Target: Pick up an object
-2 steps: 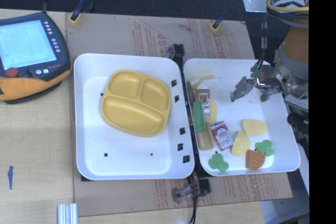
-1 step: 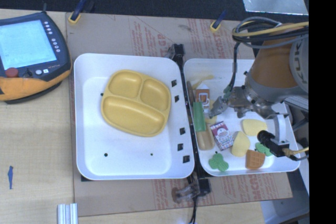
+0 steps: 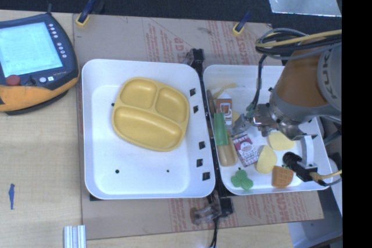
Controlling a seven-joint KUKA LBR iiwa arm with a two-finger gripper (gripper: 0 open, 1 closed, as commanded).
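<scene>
Grey arm (image 3: 302, 87) marked "KU" hangs over the right bin (image 3: 232, 74); whether its fingers are spread is unclear.

Even, bright overhead light washes the 2 shallow white plastic bins (image 3: 93, 125) nearly flat; shadows are soft and short. The glowing grey handheld screen (image 3: 28, 49) is overexposed. Overall detail is soft, slightly blurred.

From my seat the arm (image 3: 302, 81) covers the right bin's (image 3: 232, 74) far corner and runs off the right edge. I can't read the label on the small packet (image 3: 246, 150).
</scene>
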